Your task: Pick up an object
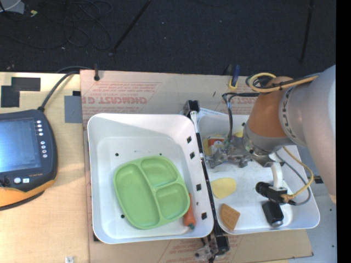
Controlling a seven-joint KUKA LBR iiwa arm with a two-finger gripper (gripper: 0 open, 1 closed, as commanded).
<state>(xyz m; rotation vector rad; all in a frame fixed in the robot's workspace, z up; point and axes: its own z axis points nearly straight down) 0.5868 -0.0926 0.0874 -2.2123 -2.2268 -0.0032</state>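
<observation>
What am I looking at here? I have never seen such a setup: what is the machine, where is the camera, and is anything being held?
One camera, fixed above a bench, looks down at a slant. The grey arm with the orange band, reaching in from the right, is the robot; the gripper at its end is its tool for picking things up. It is over the right bin, next to a red and yellow item I cannot identify. That bin also has a pale yellow disc and a brown waffle-like piece. The left bin holds a green divided plate with a small orange thing at its corner. Whether the gripper holds anything cannot be told. The screen on the left is a handheld controller.
</observation>
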